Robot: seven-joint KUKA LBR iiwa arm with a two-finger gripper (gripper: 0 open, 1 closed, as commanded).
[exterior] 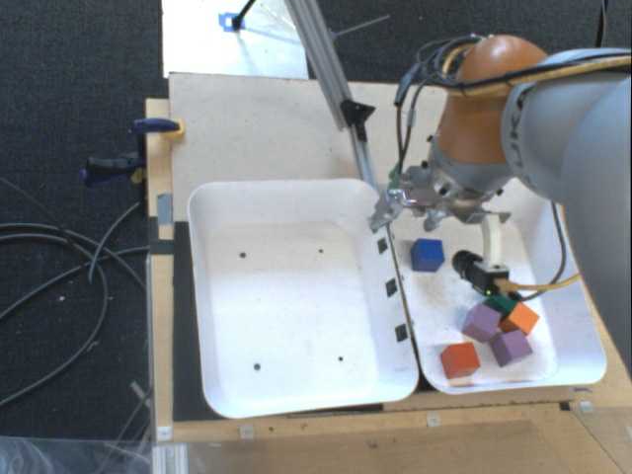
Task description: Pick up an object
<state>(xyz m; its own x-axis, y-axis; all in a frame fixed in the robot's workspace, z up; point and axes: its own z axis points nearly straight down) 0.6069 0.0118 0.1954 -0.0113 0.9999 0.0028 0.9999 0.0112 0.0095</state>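
Observation:
My gripper (432, 212) hangs over the far end of the right bin (583, 355), under the orange-banded wrist. A blue cube (427, 255) lies on the bin floor just in front of and below the gripper, apart from it. Nearer the front of the same bin lies a cluster: two purple blocks (482, 321) (511, 347), an orange block (522, 318) with a small green piece (504, 304) beside it, and a red-orange cube (459, 359). The wrist hides the gripper's tips.
The left bin (202, 265) sits beside the right one, their rims meeting at a divider with black marks (391, 286). A slanted metal pole (321, 47) crosses the back board. A blue clamp (148, 126) and cables (59, 265) lie off the bench's left.

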